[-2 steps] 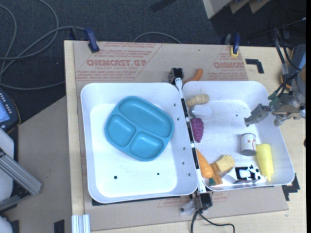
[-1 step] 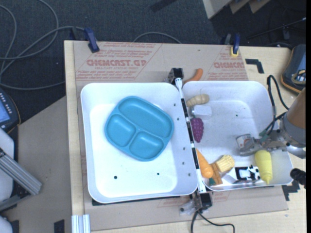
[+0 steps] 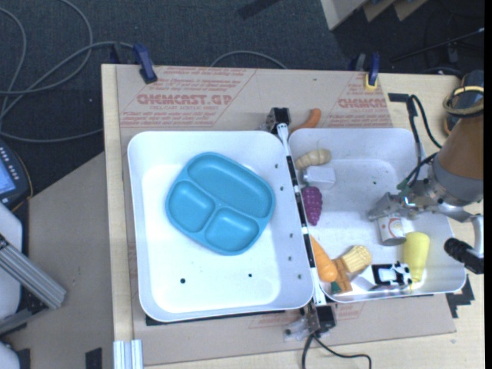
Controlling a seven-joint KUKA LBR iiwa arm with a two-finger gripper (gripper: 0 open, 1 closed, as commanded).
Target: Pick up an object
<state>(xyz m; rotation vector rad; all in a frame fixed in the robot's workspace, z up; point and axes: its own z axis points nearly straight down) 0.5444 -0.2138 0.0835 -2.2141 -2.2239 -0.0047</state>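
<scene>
Nearest the lens, the arm (image 3: 461,160) reaches into the right bin (image 3: 361,138), its end effector (image 3: 393,215) low over a small white-and-red object (image 3: 393,229); whether anything is gripped, I cannot tell. This looks like the reach-and-grasp step. Next it would need to close squarely on one item and lift straight up, clear of the yellow piece (image 3: 417,252) just beside it. Further out lie a purple grape bunch (image 3: 311,203), a carrot (image 3: 324,264) and a black-and-white toy (image 3: 392,275). The left bin (image 3: 154,206) holds a blue divided plate (image 3: 221,203). Both bins sit on a cardboard-covered desk (image 3: 192,91) over dark carpet (image 3: 61,21) with cables.
</scene>
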